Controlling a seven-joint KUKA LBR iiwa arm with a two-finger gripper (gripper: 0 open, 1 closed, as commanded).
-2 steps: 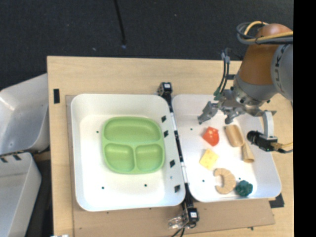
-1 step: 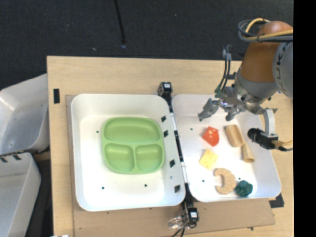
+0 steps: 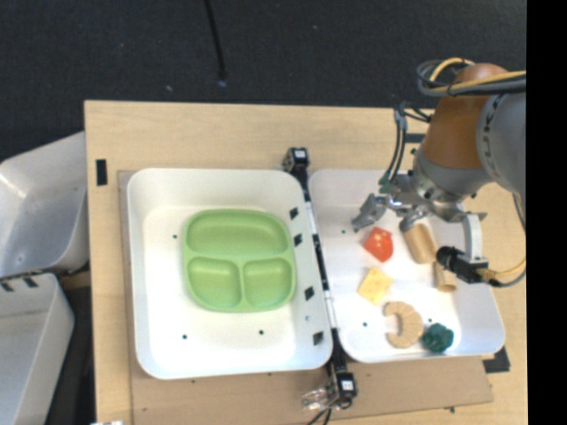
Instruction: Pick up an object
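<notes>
camera view: the grey two-finger gripper (image 3: 387, 209) is hovering in the right white bin (image 3: 350, 326), fingers spread, gripping nothing.
target: the small red plastic block (image 3: 378, 244) is lying just below it.
handling: probably light, stiff, slippery; i'd be pinching its flat sides.
writing: none readable.

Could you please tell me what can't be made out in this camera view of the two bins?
- Claw: whether it holds anything; too small and blurred.
- Wooden cylinder: its upper end sits under the arm's wrist.
- Dark green object: too small to identify.
- Right bin: part of its far side is covered by the arm.
- Small block: partly masked by a black fitting.
</notes>
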